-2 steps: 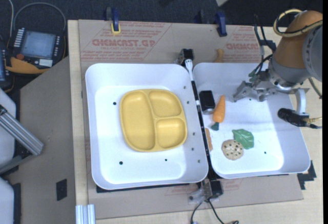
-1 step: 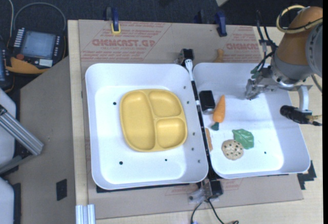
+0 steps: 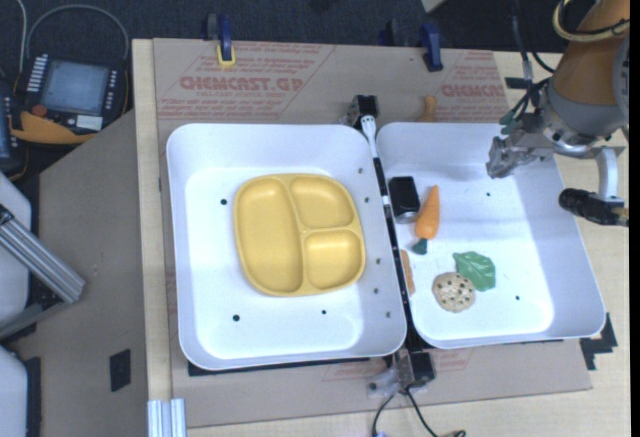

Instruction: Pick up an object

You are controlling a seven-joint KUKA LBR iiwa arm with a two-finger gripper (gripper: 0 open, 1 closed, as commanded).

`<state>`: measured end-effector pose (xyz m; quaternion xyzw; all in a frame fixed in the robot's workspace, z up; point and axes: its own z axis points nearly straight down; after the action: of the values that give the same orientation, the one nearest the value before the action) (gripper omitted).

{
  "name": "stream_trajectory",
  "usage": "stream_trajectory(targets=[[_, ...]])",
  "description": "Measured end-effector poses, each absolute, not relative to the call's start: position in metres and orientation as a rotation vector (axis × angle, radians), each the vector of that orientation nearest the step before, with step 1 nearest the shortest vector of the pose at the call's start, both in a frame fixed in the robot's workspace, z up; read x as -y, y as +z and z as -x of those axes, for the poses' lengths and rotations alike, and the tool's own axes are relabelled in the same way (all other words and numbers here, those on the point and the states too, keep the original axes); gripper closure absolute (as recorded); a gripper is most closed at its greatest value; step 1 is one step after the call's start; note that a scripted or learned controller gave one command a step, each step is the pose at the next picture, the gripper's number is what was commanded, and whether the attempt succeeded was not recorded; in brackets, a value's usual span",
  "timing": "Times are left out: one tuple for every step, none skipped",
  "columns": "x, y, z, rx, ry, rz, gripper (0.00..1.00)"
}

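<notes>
Claw point(image 3: 503, 162) poised over right white bin point(image 3: 560, 265), jaw state indiscernible; presumably staged above orange plastic carrot point(image 3: 429, 211) and speckled round cookie point(image 3: 454, 292) for descent.

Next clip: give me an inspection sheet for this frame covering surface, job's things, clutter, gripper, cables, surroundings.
Surface: bench board printed in red, bearing the left bin and the right bin side by side.
Job's things: in the right bin, a carrot, a cookie, a green leafy piece and a small black block; in the left bin, a yellow divided plate.
Clutter: nothing seen.
Gripper: gripper over the right bin's upper part, apart from the items; nothing seen between its fingers.
Cables: cable trailing off the bench's near edge.
Surroundings: handheld screen unit to the left; two blue clamps on the far edge.
</notes>
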<state>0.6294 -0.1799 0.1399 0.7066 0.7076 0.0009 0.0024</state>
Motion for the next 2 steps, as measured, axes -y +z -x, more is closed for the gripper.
stream_trajectory(targets=[[0.184, 0.184, -0.633, -2.218, 0.005, -2.215, 1.00], [0.184, 0.204, -0.634, -2.219, 0.003, -2.217, 1.00]])
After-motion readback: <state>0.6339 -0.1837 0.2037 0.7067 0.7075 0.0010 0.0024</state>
